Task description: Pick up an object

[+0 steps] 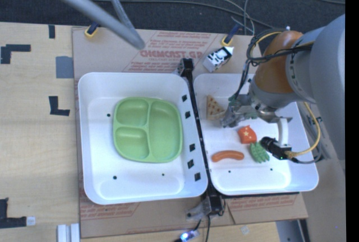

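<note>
Where the tool (231, 117) hovers, a pizza slice (213, 106) lies just beside.

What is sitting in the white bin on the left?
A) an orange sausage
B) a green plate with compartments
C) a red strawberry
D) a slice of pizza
B: the green divided plate lies alone in the left bin, while the sausage, the red piece and the pizza slice all lie in the right bin.
</note>
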Available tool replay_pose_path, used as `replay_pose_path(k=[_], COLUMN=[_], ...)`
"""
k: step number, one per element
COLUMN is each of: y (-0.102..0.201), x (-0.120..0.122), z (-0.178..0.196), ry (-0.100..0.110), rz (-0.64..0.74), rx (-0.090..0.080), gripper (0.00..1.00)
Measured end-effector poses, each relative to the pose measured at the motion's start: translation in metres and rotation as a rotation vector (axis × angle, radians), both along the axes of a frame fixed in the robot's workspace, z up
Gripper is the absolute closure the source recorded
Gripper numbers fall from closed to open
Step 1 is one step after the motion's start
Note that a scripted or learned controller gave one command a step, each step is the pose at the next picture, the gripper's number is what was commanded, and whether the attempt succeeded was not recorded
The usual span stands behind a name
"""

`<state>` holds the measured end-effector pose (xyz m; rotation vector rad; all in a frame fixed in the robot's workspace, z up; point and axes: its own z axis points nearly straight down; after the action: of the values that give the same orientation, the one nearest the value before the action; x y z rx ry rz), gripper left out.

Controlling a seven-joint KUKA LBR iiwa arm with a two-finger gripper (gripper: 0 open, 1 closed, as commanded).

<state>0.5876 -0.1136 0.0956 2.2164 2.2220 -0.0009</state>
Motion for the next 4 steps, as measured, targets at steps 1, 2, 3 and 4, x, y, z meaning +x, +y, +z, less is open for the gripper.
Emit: replay_pose_path(k=[1,2,3,4], y=[-0.003,0.0,0.0,0.054], x=[0.001,0.007,0.007,0.005], z=[0.042,0.086,0.113,0.105], ry=[0.001,-0.002,0.001,0.004], rz=[-0.001,-0.001,-0.001,0.002], rx=[0.003,0.002,0.003,0.003], gripper=[1.0,1.0,1.0,1.0])
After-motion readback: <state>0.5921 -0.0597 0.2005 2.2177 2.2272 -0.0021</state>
